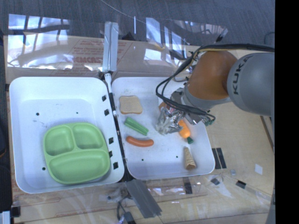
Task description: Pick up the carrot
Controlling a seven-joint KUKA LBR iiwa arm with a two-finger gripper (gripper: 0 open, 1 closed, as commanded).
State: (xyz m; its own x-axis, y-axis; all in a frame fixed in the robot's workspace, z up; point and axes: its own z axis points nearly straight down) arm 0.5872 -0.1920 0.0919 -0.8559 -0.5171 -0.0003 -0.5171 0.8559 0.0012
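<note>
The carrot [185, 130] is small and orange with a green tip. It lies in the right white bin [163, 169], towards that bin's right side. My gripper [168, 124] hangs low over the bin floor, with the carrot right against its right side. The grey wrist, the orange band and the cables hide the gripper's upper part. I cannot make out whether the carrot is between the gripper's tips or only beside them.
In the right bin lie a bread slice [130, 105], a green vegetable piece [136, 126], a sausage [139, 142] and an ice-cream cone [188, 158]. The left bin [28, 101] holds a green divided plate [76, 151]. The bins' shared wall runs left of the bread.
</note>
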